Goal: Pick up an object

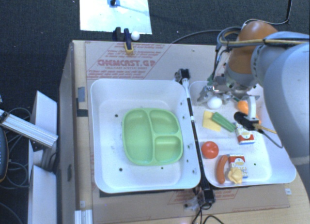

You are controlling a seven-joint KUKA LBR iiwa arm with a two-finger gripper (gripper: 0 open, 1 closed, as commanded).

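Observation:
My gripper point(209, 93) hangs low over the far left corner of the right bin point(278, 170). A white egg-shaped ball point(214, 103) lies just in front of it, very close or touching. Beside the ball are a yellow cheese wedge point(210, 121) and a green stick-like piece point(224, 122). An orange piece point(243, 106) shows under the wrist. Nearer the front lie a red tomato point(209, 149), a sausage point(222, 168), a red and white box point(237, 161) with a yellow piece point(235, 175) on it, and a small red and white carton point(246, 136).
The left bin point(109, 170) holds a green divided plate point(152, 136). A black rail point(190, 116) runs between the two bins. The grey arm point(283, 87) covers the right bin's far right part. Cardboard point(126, 61) lies under the bins at the back.

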